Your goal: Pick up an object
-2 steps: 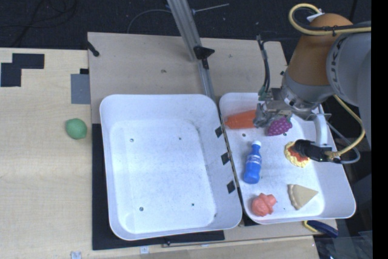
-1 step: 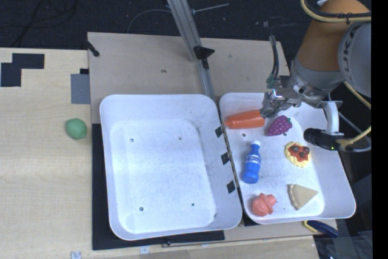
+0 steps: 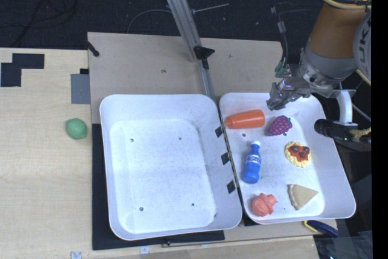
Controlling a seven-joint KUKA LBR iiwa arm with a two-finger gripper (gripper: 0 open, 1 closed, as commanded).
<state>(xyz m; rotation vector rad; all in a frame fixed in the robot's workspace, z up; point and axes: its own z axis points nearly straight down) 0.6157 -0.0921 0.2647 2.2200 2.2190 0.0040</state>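
The hand [image 3: 280, 99] hovers at the back of the right bin [image 3: 339, 197], just above the purple grapes [image 3: 279, 125] and orange carrot [image 3: 245, 119]; nothing sits in its grip, and I cannot tell how it is set. Nearer lie a blue bottle [image 3: 252, 162], tart [image 3: 297, 153], red piece [image 3: 263, 204] and wedge [image 3: 301, 195]. A green ball [image 3: 76, 128] rests on the worktop [image 3: 36, 161].

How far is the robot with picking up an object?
Nothing looks picked yet: the carrot, grapes, bottle, pizza toy, wedge and red toy all lie in the right bin. In hand: the pincer hangs above the bin's far edge, near the grapes. Left: descending, gripping, lifting.
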